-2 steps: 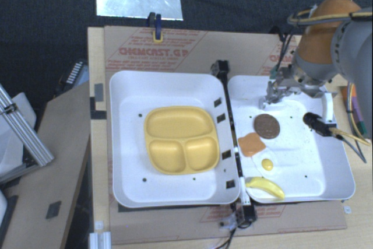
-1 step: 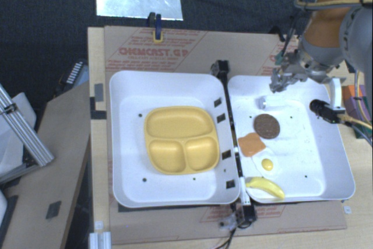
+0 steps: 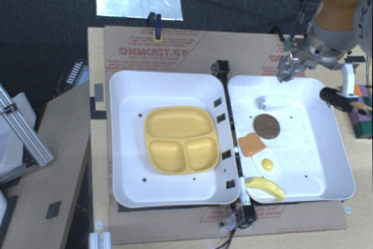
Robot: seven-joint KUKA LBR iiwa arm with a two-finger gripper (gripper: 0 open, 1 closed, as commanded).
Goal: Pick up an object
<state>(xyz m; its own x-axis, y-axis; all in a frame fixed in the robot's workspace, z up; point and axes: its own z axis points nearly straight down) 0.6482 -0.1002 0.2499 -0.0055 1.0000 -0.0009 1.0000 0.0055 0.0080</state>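
Nothing is picked up yet: the end effector (image 3: 286, 72) hangs above the far edge of the right bin (image 3: 332, 143), clear of every item, and whether it is wide or narrow I cannot tell — the reach, descent and grasp are all left. The banana (image 3: 265, 186) seems the easiest target; it lies flat at the bin's near-left corner, long axis roughly along the near edge — tips left and right.
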